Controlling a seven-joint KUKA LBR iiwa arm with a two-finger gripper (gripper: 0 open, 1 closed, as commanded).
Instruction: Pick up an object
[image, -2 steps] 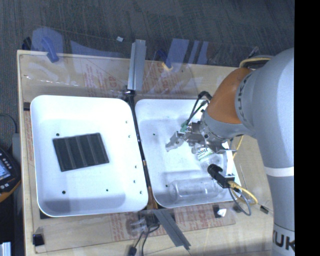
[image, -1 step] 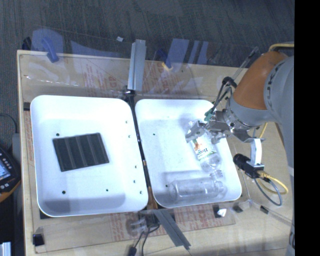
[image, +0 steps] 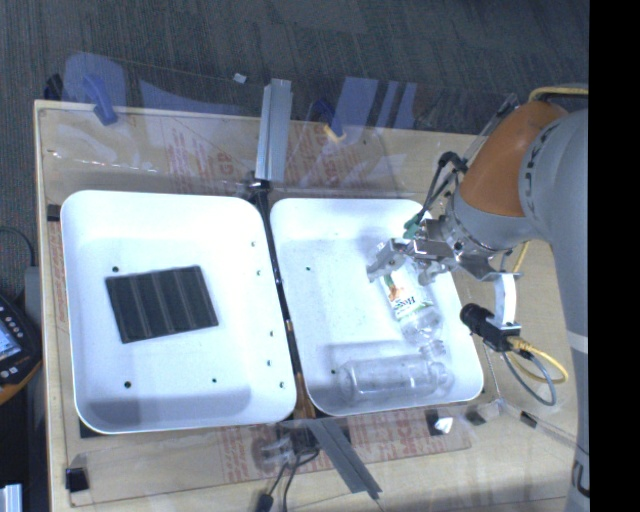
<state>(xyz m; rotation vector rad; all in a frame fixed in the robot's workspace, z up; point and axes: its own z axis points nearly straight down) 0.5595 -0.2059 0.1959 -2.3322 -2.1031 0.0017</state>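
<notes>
Gripper (image: 392, 262) over the right bin (image: 330, 225), upper right part, arm (image: 520, 170) coming in from the right. Fingers look spread, tips low over the bin floor beside the top end of a clear plastic bottle (image: 412, 305); nothing seen between them. Tip detail is hard to read against the white floor and the transparent plastic.

Count, right bin: two clear bottles. One with a white label and red print, lying at a slant just below the gripper. A second, larger clear bottle (image: 390, 378) lying along the front wall, its outline faint; the two nearly touch at the right end, contact not certain.

Count, left bin (image: 90, 215): one dark ribbed rectangular pad (image: 161, 303), flat, slightly turned, left of centre.

Around: metal bar (image: 272, 130) between the bins at the back, another (image: 340, 460) at the front. Yellow cable (image: 540, 362) looping right of the right bin. Dark device (image: 12, 340) cut off at the left edge.
</notes>
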